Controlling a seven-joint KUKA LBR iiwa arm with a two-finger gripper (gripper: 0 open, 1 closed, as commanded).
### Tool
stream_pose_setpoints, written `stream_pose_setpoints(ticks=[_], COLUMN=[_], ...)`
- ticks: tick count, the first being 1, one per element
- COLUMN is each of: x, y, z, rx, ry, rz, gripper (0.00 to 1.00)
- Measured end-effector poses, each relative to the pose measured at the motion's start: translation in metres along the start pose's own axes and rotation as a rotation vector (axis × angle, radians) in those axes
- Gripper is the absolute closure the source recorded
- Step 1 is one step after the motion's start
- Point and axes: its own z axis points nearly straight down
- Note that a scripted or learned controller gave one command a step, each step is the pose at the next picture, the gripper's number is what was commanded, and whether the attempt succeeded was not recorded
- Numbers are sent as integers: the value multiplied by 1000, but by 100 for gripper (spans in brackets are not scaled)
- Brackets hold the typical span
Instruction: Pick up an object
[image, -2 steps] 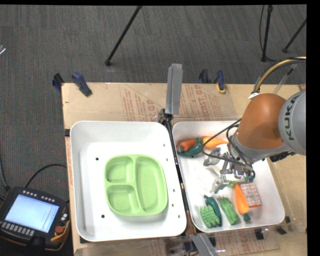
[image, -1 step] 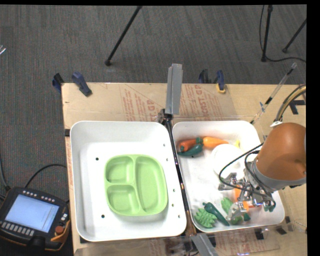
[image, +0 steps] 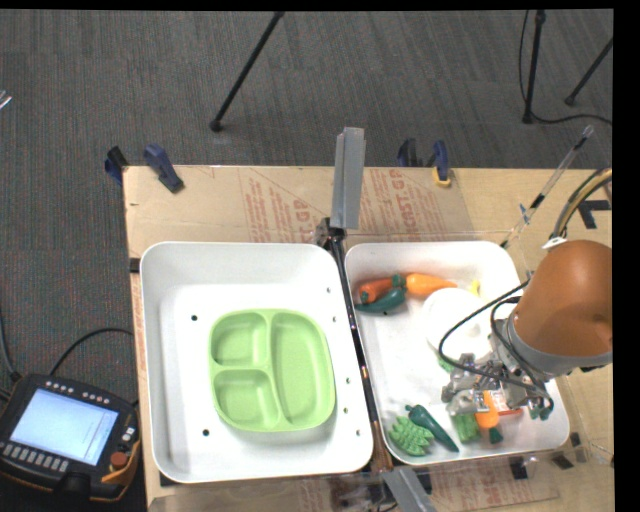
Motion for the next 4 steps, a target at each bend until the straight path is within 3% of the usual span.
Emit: stream_pose_setpoints(ticks=[1,2,3,4], x=[0,-1,-1,-2], y=[0,1,2,3], z=[0,-9,-9,-18], rx=[0,-1,-2,-2], ry=[1,0,0,-1], rz=[-1,-6,-7,-12], gripper=[0,100,0,100])
